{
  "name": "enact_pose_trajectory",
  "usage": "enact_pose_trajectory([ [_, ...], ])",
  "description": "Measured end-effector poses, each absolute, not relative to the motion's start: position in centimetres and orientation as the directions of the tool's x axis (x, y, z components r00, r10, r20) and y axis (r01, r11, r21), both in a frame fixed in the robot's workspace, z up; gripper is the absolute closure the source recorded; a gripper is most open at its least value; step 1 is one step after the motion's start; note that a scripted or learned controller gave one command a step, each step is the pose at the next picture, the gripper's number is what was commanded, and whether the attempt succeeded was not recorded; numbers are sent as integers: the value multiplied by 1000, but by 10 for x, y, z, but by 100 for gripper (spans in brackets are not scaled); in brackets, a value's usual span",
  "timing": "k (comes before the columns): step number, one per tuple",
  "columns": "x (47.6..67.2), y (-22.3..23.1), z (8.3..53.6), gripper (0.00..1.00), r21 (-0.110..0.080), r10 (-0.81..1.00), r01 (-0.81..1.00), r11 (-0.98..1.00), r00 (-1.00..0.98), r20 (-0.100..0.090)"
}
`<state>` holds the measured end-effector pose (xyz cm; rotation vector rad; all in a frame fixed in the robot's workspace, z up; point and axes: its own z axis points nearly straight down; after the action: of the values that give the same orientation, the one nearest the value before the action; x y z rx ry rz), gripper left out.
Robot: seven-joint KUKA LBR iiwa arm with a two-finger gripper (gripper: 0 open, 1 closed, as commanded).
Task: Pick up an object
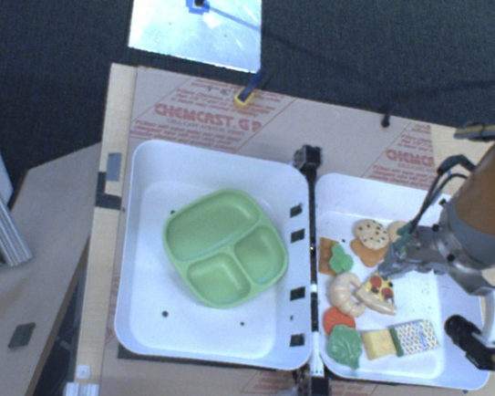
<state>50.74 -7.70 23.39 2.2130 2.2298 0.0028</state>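
The arm reaches in from the right, over the right bin (456, 376). The jaws (394, 265) hang above the toy food there; whether they are parted or closed cannot be told. Directly below lies the pizza slice (380, 292), long axis running left to right, tip toward the left. It touches the shrimp (345, 292). A cookie (370, 233) sits just above, broccoli (345, 346) and a cheese block (379, 344) below. The left bin (133, 314) holds a green divided plate (224, 247), tilted diagonally.
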Motion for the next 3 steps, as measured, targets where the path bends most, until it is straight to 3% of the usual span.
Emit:
enact_pose_trajectory([
  [1,504,-42,216,100,1,1000,1000,8,-8,1],
  [2,509,-50,223,100,2,1000,1000,2,-2,0],
  [3,503,-55,233,100,3,1000,1000,2,-2,0],
])
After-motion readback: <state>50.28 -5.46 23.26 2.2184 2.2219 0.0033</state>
